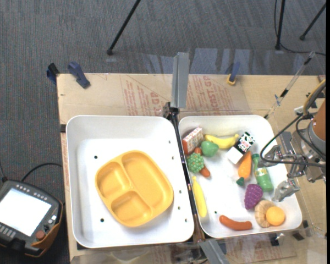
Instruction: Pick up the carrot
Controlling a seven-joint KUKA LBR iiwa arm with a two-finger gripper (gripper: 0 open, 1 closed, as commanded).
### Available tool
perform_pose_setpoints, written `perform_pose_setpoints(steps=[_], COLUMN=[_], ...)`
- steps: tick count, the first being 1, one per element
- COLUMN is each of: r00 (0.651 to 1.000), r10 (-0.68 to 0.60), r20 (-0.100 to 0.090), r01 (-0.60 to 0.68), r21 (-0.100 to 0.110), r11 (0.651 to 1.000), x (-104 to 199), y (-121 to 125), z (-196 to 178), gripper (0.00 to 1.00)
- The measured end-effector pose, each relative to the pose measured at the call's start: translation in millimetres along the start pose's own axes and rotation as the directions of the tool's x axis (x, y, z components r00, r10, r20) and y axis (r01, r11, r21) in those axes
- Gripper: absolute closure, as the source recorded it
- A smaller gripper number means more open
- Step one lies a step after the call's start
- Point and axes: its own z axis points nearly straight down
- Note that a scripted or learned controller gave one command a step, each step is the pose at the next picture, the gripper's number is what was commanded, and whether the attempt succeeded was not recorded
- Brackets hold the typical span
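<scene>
The bench (126,92) was a pale wooden board with red lettering, standing on dark grey carpet (55,26). Thin black stand legs (126,21) crossed the floor behind it, and a handheld control pendant (23,216) with a lit screen lay on the floor at the lower left. Blue clamps (77,74) gripped the bench's far edge.

Two white bins sat side by side, their inner rims touching along the middle. The left bin (82,131) held a yellow divided plate (133,187), set at a slant, with bare white floor all round it. The right bin (264,122) was crowded: the carrot (245,166) lay right of centre, tilted, its green end pointing down toward a bunch of purple grapes (253,196). A green bottle (263,177) lay just beside the carrot on its right, and a small black-and-white carton (243,142) sat just above it. A banana (222,141), a green pepper (209,148), broccoli (196,162), a corn cob (199,197), a sausage (235,223) and an orange (275,216) took up the rest (the barest patch of floor lay around the bin's middle).

The gripper (285,190) hung over the right bin's right rim, near the bottle and well clear of the carrot; whether it was parted or closed could not be told.
</scene>
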Motion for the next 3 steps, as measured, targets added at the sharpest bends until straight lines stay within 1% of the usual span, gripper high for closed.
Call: perform_pose_setpoints(steps=[1, 2, 3], r00=[1.000, 0.999, 1.000], r10=[-0.030, -0.035, 0.016], r20=[-0.007, 0.001, 0.013], r01=[0.030, 0.035, -0.016], r21=[-0.007, -0.004, 0.006], r11=[1.000, 0.999, 1.000], x=[-49, -53, -31], y=[-3, -3, -29], z=[142, 129, 21], gripper=[0.00, 1.00, 1.00])
